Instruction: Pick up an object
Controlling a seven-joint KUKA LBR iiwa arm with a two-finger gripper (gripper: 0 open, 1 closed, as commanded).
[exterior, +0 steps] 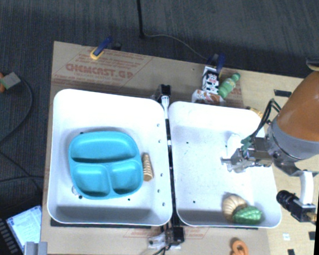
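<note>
A blue plastic divided tray [105, 164] fills the left white bin [57, 198], a tan cone-shaped toy [146, 166] beside it. In the right bin [202, 150], the hand [233, 161] hovers mid-frame, grip unclear; a tan shell [232, 204] and green ridged toy [248, 215] lie at lower right.

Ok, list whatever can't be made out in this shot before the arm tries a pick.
- Two-finger gripper, camera view: too small and blurred against the right white bin to tell its finger state.
- Tan shell-shaped object: its right side is hidden behind the green ridged object.
- Blue divided plastic tray: covers the left white bin floor beneath it.
</note>
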